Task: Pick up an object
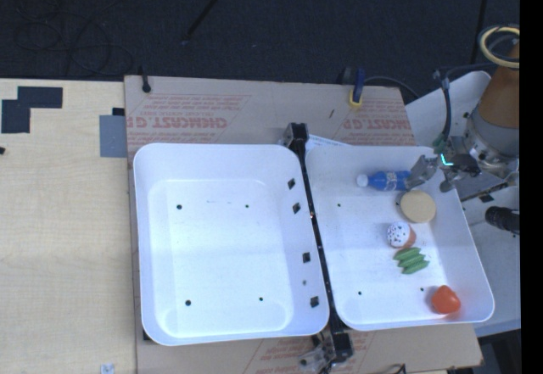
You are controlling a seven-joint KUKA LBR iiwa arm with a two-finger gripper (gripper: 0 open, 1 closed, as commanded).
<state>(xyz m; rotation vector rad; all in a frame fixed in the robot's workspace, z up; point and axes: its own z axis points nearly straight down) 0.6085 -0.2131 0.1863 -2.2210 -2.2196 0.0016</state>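
Table [59, 220] under two white bins: left bin [153, 194] bare of things, right bin [475, 279] carrying everything worth taking. Grey arm [496, 122] hanging over that bin's far right corner. Tool [434, 170] at the rim there; released or clenched, cannot tell from this angle.

Blue bottle [387, 181] just left of the tool, lying on its side, long axis across the bin with white cap pointing away toward the divider. Round tan disc [417, 207] just below the tool, nearly touching the bottle's end. Farther toward the near edge: spotted ball [399, 235], green pods [411, 260], red tomato [445, 299]. Probably bottle or disc the likeliest pick, both nearest.
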